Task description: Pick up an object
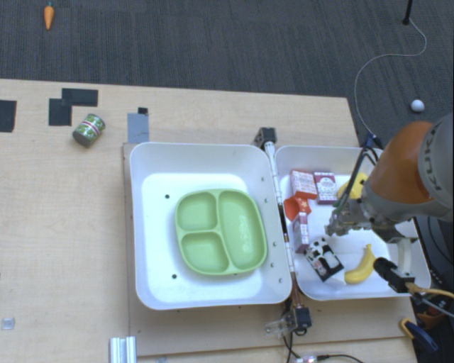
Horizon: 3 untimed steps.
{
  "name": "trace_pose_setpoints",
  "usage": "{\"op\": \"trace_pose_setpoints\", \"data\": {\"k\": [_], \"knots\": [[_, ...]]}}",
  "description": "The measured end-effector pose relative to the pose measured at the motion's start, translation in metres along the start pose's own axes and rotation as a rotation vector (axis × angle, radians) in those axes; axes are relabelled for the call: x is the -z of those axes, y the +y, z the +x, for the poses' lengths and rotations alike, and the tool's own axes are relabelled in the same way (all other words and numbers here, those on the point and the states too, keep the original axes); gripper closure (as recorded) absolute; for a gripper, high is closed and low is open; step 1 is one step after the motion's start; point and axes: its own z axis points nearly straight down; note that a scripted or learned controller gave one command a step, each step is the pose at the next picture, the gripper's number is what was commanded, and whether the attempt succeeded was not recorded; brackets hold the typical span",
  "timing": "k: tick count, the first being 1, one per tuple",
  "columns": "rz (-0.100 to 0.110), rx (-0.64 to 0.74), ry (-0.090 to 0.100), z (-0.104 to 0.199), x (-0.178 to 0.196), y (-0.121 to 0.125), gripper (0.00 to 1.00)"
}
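Note:
The right bin (408, 283) holds several small items. Two red-and-white boxes (303, 183) (325, 187) lie at its back, with an orange-red packet (294, 208) in front of them. A black-and-white object (324, 259) and a banana (360, 266) lie near the front. A yellow item (352, 186) is partly hidden behind the arm. The grey arm with its orange band (401, 166) reaches in from the right. My gripper (335, 227) hangs low over the bin's middle, just above and behind the black-and-white object. Nothing shows in its grasp.
The left bin (152, 213) carries a green three-compartment plate (220, 232). A small can (88, 130) and black tape patches lie on the bench at the far left. On the dark floor are a carrot (48, 15) and a white ball (417, 105). Cables run along the right side.

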Motion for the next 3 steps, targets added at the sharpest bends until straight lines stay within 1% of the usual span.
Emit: {"op": "trace_pose_setpoints", "data": {"k": [1,2,3], "knots": [[0.0,0.0,0.0,0.0,0.0,0.0,0.0],[0.002,-0.004,0.0,0.022,-0.02,-0.037,0.0],[-0.003,-0.002,-0.002,0.022,-0.01,-0.035,1.0]]}}
